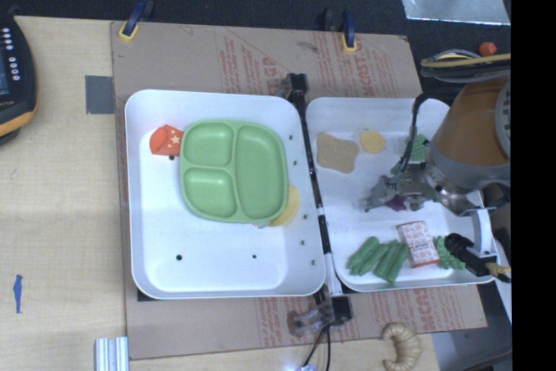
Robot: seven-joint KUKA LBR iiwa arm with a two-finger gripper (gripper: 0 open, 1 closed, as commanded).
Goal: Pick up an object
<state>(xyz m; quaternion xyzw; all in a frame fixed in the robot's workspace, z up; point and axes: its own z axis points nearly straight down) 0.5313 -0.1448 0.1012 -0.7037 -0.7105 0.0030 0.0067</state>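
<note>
**Gripper low in the right bin, over a dark purple item**

Camera view: Red lettering runs along the edges of the brown cardboard sheet (pixel 261 56) under the bins, but it is too small to read. The small red-and-white packet (pixel 417 242) in the right bin (pixel 347 113) carries print that is also illegible.

The left bin (pixel 143 187) holds a green divided plate (pixel 233 170) with three compartments. A red-orange piece (pixel 164 140) lies touching the plate's left edge, and a pale yellow disc (pixel 287 206) peeks out from under its lower right rim.

In the right bin, a tan bread-shaped slice (pixel 336 152) lies near the top left, with a small yellow round piece (pixel 372 141) just beside it. Green bean-pod shapes (pixel 379 258) lie along the bottom, next to the packet. Another green item (pixel 450 252) sits right of the packet, partly hidden by a black part of the arm.

The arm's grey body and orange band cover the bin's right side. The gripper (pixel 393 195) sits in the middle of the right bin, just above a dark purple object (pixel 401 202); whether its fingers are spread or pressed together cannot be told, and nothing is clearly pinched.

Blue and yellow clamps (pixel 135 20) hold the cardboard's top edge. A tan curled object (pixel 402 346) lies below the bins.
</note>
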